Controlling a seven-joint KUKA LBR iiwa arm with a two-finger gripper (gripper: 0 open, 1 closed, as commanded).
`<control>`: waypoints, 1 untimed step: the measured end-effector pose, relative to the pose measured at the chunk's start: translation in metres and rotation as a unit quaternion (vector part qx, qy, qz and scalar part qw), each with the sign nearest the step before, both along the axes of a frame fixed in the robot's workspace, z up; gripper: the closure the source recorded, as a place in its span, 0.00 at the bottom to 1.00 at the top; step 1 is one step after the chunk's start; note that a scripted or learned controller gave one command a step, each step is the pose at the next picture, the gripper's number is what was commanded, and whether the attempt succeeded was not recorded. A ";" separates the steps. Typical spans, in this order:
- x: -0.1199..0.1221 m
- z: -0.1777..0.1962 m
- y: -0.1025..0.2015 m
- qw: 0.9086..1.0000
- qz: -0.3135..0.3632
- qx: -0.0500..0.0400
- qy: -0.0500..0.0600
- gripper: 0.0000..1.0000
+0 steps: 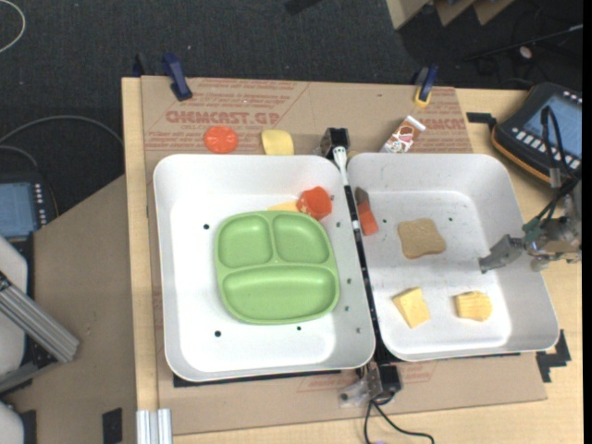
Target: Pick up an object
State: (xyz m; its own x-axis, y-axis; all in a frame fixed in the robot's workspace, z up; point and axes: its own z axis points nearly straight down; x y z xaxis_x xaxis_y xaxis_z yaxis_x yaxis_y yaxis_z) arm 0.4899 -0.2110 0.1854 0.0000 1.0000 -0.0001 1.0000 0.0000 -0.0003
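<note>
From the camera above the bench (139, 248), the pick looks barely begun. The claw (504, 252) reaches in from the right and hangs over the right-hand bin (462, 178), near that bin's right wall. Nothing shows between its tips, so no object has been taken yet. It is small and dark against the white, and I cannot tell whether it is spread or closed. All of the work remains: choosing a piece, coming down on it, closing and lifting.

Relative to the claw, the closest candidates lie in the same bin. A yellow ridged chip (474, 306) sits just below and slightly left of it, near but not touching. A yellow cheese wedge (411, 307) lies further left on the same line. A brown slice of toast (421, 238) rests to the claw's left, at about its height, well apart. A small red piece (366, 218) leans by the bin's left wall, farthest across from the claw.

Beyond that, well to the claw's left, the other bin (185, 192) holds a green divided plate (276, 267) and an orange-red toy (315, 202) at the plate's upper edge. My guess is the chip is the easiest reach, needing only a short shift and a descent.
</note>
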 end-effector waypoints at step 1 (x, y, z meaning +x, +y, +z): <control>0.055 0.043 0.101 1.000 0.007 0.001 -0.004 0.00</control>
State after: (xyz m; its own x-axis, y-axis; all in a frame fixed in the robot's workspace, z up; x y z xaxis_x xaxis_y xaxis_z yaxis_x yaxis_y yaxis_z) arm 0.5448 -0.1099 0.2281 -0.0132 0.9999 0.0027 0.9999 0.0131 0.0076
